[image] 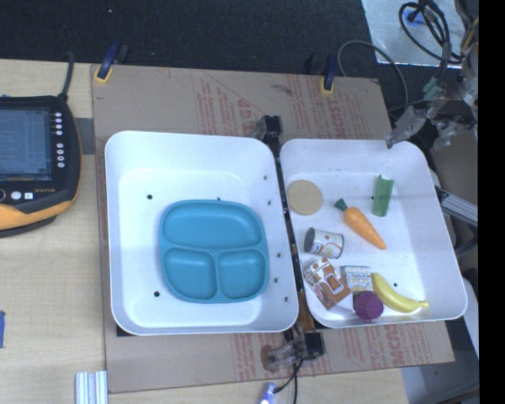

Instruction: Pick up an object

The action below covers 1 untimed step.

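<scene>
The pincer (404, 131) hangs at the upper right edge of the right bin (433, 225); whether it is wide or narrow I cannot tell. The candidates lie in that bin: a carrot (362, 225), a green block (382, 194), a tan disc (305, 197), a small can (324, 242), a banana (396, 295) touching a purple fruit (368, 305), and snack packets (326, 281). The lower cluster is crowded, so a descent there may nudge neighbours or close on two things; the round can could roll away. The left bin (126, 225) bears a blue divided tray (212, 250).
</scene>
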{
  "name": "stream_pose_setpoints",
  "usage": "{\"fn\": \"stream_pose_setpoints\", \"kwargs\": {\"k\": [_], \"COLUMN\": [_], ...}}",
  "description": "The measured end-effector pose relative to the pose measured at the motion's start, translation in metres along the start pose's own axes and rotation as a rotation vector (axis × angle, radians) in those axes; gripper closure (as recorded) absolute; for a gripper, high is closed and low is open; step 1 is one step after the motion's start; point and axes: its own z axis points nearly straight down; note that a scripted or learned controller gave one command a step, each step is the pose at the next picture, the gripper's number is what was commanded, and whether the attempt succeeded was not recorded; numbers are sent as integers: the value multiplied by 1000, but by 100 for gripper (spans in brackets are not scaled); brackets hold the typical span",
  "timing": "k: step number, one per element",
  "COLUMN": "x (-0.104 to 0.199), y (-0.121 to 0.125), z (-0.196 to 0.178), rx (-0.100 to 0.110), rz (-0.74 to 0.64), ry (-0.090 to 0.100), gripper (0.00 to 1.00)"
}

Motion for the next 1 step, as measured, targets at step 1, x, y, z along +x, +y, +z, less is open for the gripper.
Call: {"fn": "stream_pose_setpoints", "kwargs": {"k": [1], "x": [-31], "y": [-22], "z": [98], "rx": [2], "rz": [0], "ry": [-1], "gripper": [0]}}
